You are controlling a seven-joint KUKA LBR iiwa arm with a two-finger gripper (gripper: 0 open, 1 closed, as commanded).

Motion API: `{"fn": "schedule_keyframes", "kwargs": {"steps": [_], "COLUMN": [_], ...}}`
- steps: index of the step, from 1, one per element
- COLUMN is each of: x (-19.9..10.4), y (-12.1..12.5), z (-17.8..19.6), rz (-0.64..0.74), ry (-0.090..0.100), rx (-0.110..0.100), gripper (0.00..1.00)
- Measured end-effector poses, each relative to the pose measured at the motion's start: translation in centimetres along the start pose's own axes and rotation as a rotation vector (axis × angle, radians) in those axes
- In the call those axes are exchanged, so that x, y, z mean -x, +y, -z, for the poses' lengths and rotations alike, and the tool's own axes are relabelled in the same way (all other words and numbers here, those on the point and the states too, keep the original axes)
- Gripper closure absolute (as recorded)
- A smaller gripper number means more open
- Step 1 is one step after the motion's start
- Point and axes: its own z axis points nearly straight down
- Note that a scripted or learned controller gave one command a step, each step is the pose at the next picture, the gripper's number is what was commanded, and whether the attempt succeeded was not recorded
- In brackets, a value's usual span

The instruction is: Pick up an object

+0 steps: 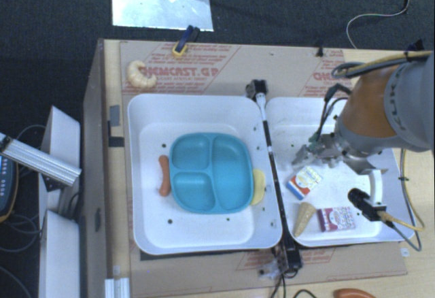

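Pincer: I see my pincer (314,156) low in the right white bin (285,113), just above the small white-and-blue carton (304,181); I cannot tell its state.
Right bin, near edge: tan cone (303,218), maroon packet (336,219).
Left white bin (146,222): blue divided plastic tray (209,173), orange sausage (164,175).
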Motion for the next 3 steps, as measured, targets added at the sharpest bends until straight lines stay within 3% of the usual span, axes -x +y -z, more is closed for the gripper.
{"fn": "schedule_keyframes", "kwargs": {"steps": [1,2,3], "x": [0.3,3.8,5.4], "y": [8.7,5.2,-4.9], "z": [-2.0,-1.9,-1.7], "rz": [0.002,0.000,-0.002], "ry": [0.007,0.006,0.007], "rx": [-0.021,-0.022,-0.024], "gripper": [0.00,0.00,0.00]}}
